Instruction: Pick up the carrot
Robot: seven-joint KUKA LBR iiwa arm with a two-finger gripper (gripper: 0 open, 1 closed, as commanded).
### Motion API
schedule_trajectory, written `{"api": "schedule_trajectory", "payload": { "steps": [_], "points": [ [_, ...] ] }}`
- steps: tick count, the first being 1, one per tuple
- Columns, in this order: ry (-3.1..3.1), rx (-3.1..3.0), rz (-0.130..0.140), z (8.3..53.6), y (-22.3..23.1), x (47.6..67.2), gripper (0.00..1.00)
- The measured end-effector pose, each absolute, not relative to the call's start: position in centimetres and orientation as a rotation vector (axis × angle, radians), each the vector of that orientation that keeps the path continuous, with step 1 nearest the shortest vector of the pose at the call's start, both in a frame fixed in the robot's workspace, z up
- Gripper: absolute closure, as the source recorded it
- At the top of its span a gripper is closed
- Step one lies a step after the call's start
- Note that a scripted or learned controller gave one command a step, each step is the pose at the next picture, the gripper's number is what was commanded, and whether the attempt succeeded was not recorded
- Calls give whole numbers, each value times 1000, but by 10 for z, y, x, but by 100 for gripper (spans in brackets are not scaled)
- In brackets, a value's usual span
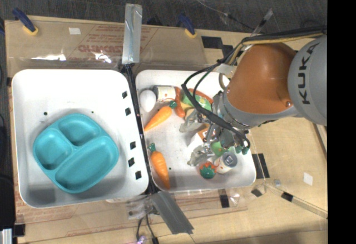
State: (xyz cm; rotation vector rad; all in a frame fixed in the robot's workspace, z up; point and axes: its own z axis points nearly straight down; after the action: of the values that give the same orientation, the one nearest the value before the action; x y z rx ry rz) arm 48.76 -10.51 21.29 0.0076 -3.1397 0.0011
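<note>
One carrot lies at the near left of the right bin, another carrot further back. The pincer hangs over clutter near right; its opening cannot be told.

We saw two carrots in the right bin: one carrot lay slanted near the frame's centre, the second carrot lay lower, along the left wall.
</note>
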Motion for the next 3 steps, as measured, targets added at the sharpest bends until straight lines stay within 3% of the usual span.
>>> {"api": "schedule_trajectory", "payload": {
  "steps": [1,2,3],
  "points": [
    [-3125,-187,-3,95,-106,545,0],
    [-3136,-174,0,109,-105,549,100],
    [-3154,54,2,271,-53,561,100]
  ]
}}
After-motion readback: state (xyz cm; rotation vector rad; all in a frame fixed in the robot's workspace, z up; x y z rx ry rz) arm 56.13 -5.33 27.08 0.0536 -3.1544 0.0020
